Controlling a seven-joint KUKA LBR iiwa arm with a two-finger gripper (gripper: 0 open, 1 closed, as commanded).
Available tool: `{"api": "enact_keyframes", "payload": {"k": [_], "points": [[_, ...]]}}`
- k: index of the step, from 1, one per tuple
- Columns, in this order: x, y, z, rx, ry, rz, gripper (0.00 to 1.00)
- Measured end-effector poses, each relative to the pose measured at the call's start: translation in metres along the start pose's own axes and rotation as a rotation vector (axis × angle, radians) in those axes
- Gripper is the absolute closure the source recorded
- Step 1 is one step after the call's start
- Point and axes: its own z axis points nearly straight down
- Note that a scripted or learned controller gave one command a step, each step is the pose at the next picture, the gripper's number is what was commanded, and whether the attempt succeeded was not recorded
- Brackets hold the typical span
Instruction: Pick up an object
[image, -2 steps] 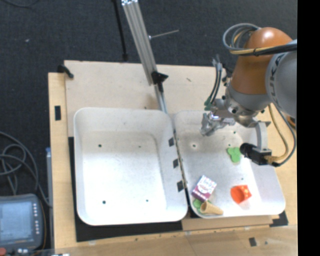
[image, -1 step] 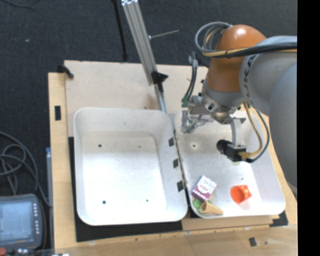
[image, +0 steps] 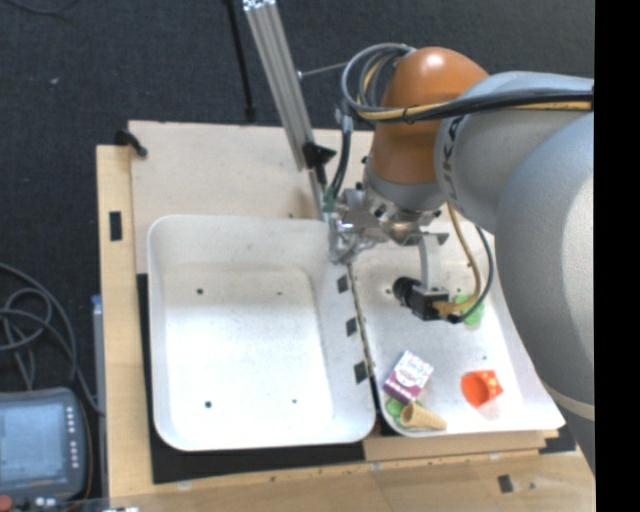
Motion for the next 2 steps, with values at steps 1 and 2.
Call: {"api": "enact_keyframes", "payload": {"k": [1, 2], "points": [[0.0414, 0.0168, -0.0039, 0.000, 0.002, -0.001, 1.00], [0.0381, 0.0162, -0.0040, 0.003, -0.002, 0.001, 0.00]]}}
